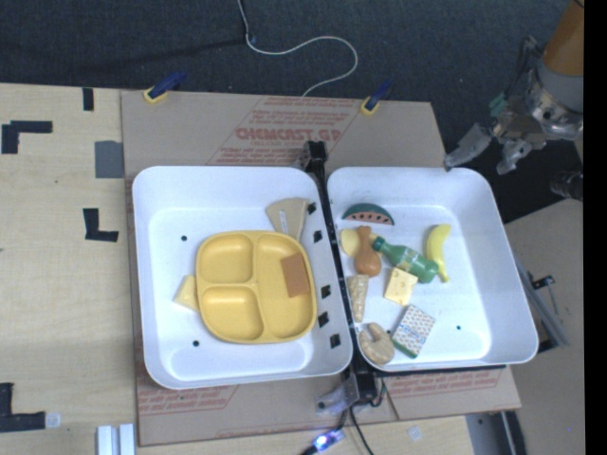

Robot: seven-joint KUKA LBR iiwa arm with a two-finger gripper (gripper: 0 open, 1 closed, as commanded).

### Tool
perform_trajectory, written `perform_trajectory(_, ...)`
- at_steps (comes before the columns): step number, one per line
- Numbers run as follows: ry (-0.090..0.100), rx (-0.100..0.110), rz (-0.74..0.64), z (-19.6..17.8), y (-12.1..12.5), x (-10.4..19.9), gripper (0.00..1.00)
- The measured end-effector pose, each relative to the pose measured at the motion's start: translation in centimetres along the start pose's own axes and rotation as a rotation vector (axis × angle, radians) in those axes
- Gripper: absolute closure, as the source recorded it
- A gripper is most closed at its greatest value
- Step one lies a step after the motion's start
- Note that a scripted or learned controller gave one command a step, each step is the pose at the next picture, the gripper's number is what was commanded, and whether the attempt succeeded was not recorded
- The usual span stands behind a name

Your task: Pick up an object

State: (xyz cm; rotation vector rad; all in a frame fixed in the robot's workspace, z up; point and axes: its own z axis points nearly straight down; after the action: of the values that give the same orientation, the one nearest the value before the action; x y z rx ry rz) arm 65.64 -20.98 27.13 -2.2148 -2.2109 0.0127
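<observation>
We see red print on the brown cardboard sheet point(285, 131) under the two white bins, too blurred for us to read. The table point(57, 254) is pale wood with black marks; beyond it lies dark carpet crossed by a white cable point(303, 45). The pincer point(486, 146) hangs open, holding nothing, just beyond the right bin point(474, 197)'s far right corner. That bin holds a banana point(437, 247), green bottle point(408, 258) and watermelon slice point(368, 216); the left bin point(152, 207) holds a yellow tray point(254, 287).
</observation>
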Motion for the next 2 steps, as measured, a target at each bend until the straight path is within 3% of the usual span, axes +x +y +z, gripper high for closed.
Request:
perform_trajectory(1,-0.003,-0.013,-0.003,-0.9,0.2,0.1,0.0)
perform_trajectory(2,-0.003,-0.008,-0.004,5.5,0.0,0.5,0.0)
